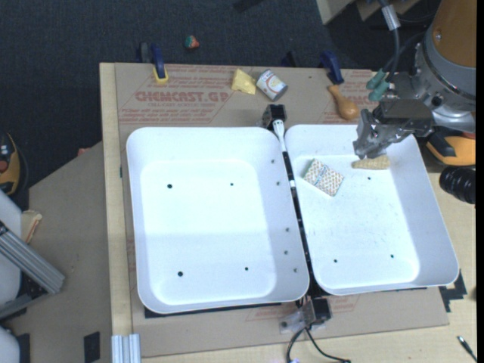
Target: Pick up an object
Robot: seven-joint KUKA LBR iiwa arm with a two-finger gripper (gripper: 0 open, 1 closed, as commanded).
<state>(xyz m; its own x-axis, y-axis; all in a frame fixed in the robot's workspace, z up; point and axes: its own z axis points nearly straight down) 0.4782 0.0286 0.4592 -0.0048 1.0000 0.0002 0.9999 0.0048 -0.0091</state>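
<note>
1. Nearest the camera, a black cable [318,339] and small connector lie on the bench at its near edge, just below the seam where the two bins meet.
2. The left bin [151,203] is a shallow white tray with four small dark dots on its floor.
3. The right bin [423,240] holds two things, both toward its far edge: a small patterned packet [324,178], tilted, near the far left corner, and a tan, flat biscuit-like piece [372,163] further right.
4. The gripper [368,148] hangs directly over the tan piece, its tip just above or touching it; whether the fingers are spread or closed cannot be made out, and nothing is seen lifted.
5. Beyond the bins, the brown board [121,97] bears red print reading "CHEMCAST", with further letters partly cut off.
6. On the board's far strip lie a yellow wedge [243,82], a small white-and-grey box [271,85] beside it, and an orange-brown pear-shaped object [344,103] near the far right corner.
</note>
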